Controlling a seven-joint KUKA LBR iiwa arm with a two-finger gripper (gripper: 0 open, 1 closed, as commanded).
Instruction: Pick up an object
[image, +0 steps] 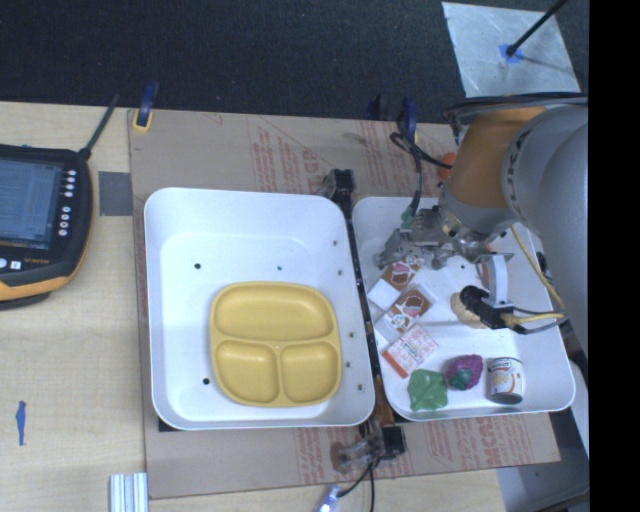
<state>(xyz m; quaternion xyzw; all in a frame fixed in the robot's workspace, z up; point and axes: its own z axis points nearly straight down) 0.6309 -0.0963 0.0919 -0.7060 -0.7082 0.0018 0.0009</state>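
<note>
My gripper (415, 245) hangs low in the right bin (560, 395); whether my fingers are clenched, I cannot tell. Small packets (405, 312) lie just below them.

Wooden bench (60, 400) (cardboard-covered (260, 150)) before dark carpet (250, 45).

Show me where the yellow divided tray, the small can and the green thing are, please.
yellow divided tray (275, 342), camera view, on the ridge where its three compartments meet.
small can (505, 380), camera view, on its labelled side.
green thing (427, 390), camera view, on the middle of its top.
</note>
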